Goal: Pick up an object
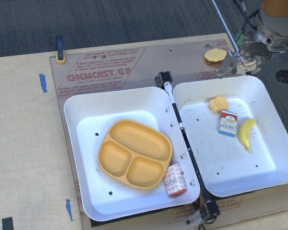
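The gripper (238, 65) hangs over the far rim of the right bin (284, 159), up near the top right of the view, and I cannot tell if it is wide or narrow because it is small and mixed up with wires. Nothing can be seen held in it. Just under it, inside the right bin, sit three things to pick from: a small yellow block (218, 103), a little red and white box (228, 124) and a banana (247, 133) touching or almost touching the box. The yellow block is the closest one, and it has a bit of room around it, so I think it is the easy pick. To do it well, the arm should come straight down over the middle of the block and close gently. The left bin (82, 146) has an orange tray (134, 154) and a small can (175, 180) beside it.
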`<move>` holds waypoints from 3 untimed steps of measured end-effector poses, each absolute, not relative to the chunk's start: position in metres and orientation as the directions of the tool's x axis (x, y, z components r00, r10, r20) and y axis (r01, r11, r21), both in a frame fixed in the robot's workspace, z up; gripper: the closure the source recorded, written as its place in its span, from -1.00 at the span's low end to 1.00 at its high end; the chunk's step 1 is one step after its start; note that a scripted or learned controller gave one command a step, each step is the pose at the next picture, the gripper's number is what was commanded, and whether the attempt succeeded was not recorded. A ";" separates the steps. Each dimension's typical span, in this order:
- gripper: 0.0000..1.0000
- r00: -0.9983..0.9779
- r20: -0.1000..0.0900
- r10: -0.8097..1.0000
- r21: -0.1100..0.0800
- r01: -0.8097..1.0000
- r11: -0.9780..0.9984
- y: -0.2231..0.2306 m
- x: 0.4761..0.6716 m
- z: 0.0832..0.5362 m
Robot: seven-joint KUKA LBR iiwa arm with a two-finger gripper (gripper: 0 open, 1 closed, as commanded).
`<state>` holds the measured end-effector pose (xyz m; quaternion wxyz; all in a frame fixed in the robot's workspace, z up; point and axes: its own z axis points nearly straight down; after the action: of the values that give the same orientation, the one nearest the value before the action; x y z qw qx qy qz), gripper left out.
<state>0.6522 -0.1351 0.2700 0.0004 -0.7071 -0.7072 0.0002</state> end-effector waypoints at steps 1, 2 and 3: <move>-1.00 -0.001 0.001 1.000 -0.003 1.000 0.001 -0.128 0.666 0.135; -1.00 -0.001 -0.008 1.000 0.017 1.000 0.001 -0.107 0.656 0.094; -1.00 -0.001 -0.006 1.000 0.023 1.000 0.001 -0.094 0.608 0.094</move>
<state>0.6077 -0.0942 0.0936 -0.0105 -0.7067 -0.7074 -0.0060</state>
